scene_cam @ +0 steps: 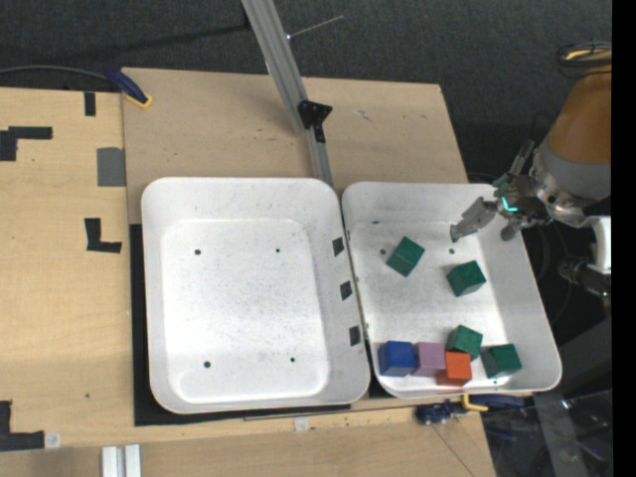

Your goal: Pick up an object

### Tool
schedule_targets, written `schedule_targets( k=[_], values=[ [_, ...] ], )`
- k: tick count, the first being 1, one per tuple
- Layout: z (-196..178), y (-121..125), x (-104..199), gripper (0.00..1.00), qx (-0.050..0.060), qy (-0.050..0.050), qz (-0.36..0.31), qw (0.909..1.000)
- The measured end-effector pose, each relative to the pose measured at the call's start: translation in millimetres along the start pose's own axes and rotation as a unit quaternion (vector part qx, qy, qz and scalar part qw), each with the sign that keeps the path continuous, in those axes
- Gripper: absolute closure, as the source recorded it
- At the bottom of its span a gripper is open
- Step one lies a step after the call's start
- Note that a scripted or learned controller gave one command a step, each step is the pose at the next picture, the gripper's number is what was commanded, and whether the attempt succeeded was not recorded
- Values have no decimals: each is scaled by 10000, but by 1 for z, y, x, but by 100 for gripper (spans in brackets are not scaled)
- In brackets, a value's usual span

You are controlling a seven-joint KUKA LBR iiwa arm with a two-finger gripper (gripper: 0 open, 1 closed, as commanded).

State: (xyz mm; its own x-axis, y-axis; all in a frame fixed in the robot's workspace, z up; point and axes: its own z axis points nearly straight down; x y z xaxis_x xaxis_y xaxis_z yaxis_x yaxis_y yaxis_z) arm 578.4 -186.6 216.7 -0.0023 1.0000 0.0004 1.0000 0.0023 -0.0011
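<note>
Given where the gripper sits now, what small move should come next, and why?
Probably lower the gripper toward the green cube just below it in the right bin. That cube lies apart from the others, while the cluster at the bin's near edge is packed tight.

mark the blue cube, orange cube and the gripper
blue cube (397,357), camera view, its top face
orange cube (457,368), camera view, its top face
gripper (487,223), camera view, midway between its fingertips

We look down from one fixed camera above the bench (248,117), at a slant and from some height, so both white bins (159,207) fit side by side; the arm (581,137) enters at our right.
</note>
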Motion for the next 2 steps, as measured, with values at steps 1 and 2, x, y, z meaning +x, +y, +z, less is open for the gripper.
schedule_targets(
  k=[1,2],
  values=[
    [0,0,0,0,0,0,0,10000],
    [60,-9,0,0,31,2,7,10000]
  ],
)
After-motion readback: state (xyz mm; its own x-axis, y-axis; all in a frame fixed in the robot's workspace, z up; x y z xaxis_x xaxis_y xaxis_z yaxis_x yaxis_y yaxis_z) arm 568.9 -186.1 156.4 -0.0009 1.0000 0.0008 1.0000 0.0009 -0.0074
